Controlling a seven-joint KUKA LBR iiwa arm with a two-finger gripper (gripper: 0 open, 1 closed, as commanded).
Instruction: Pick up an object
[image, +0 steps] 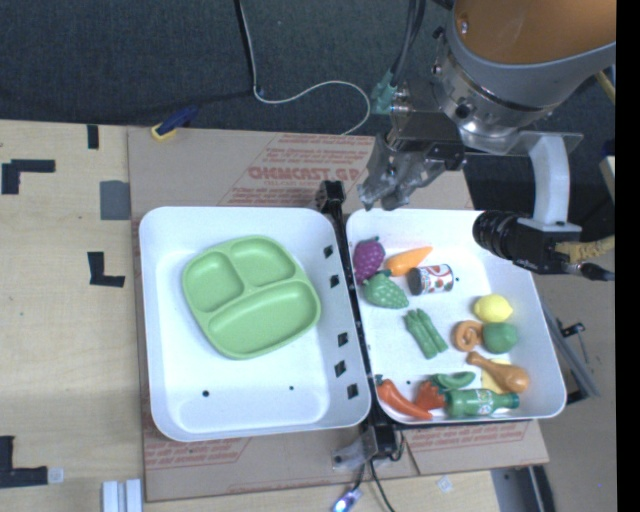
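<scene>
From the overhead camera, the arm (520, 60) came in from the top right and its hand (385, 190) hung just past the far rim of the right bin (545, 345), near the seam between the two bins. Honestly couldn't tell whether it was apart or together, too dark and blurry there, and nothing showed in it. All the toy food sat in that right bin: purple grapes (368, 257) touching a carrot (410, 261), a little can (432, 279) just beside them, a green leafy veggie (385, 291) below the grapes, asparagus (426, 332) in the middle, a lemon (493, 308) over a green ball (501, 337), and a green bottle (480, 402) along the near wall. The left bin (170, 400) held a green divided plate (251, 295), sitting tilted toward its far side. Both bins rested on a cardboard-covered tabletop (200, 170).
</scene>
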